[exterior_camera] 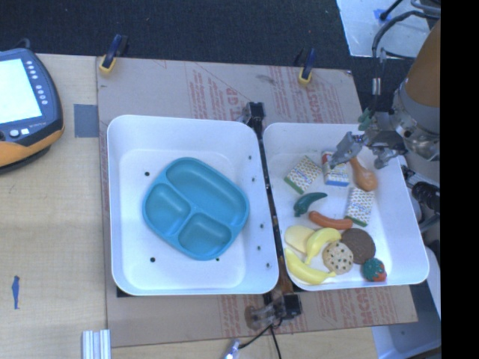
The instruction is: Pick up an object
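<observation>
My gripper hangs over the far right part of the right bin, its two grey fingers spread open with nothing between them. Just below it lies an orange drumstick-shaped toy, and a small blue-and-white packet sits by the left finger. Other toy foods in this bin include two patterned packets, a green pepper, a sausage, bananas, a brown cookie, a chip cookie and a red-green fruit.
The left bin holds a blue divided plate. A pendant with a screen lies on the bench at the far left. Clamps hold the cardboard's far edge.
</observation>
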